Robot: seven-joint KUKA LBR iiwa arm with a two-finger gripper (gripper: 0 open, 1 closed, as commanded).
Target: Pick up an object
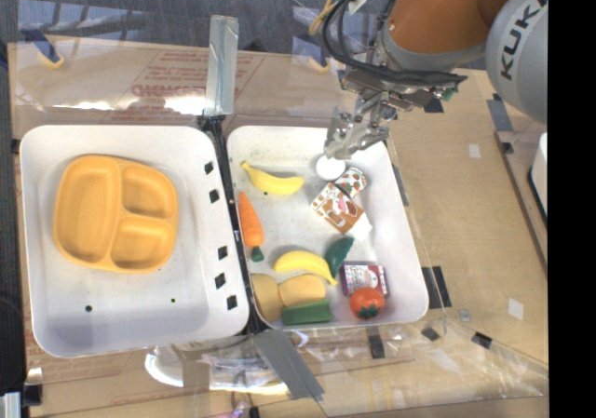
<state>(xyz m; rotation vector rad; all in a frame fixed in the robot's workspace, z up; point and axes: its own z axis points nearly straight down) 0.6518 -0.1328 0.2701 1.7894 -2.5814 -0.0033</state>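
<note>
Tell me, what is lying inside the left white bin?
Inside the left bin lies one yellow divided tray with three compartments, nothing in them. The tray covers the bin floor beneath it, so what is under it cannot be seen.

Tray (115, 213) in left bin (37, 249); food items perhaps right.

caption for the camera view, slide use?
KUKA gripper above the right bin of toy food; yellow divided plate in the left bin.

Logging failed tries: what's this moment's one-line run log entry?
pincer over right bin far end | above white round piece | grasp unconfirmed | yellow tray left bin
</note>
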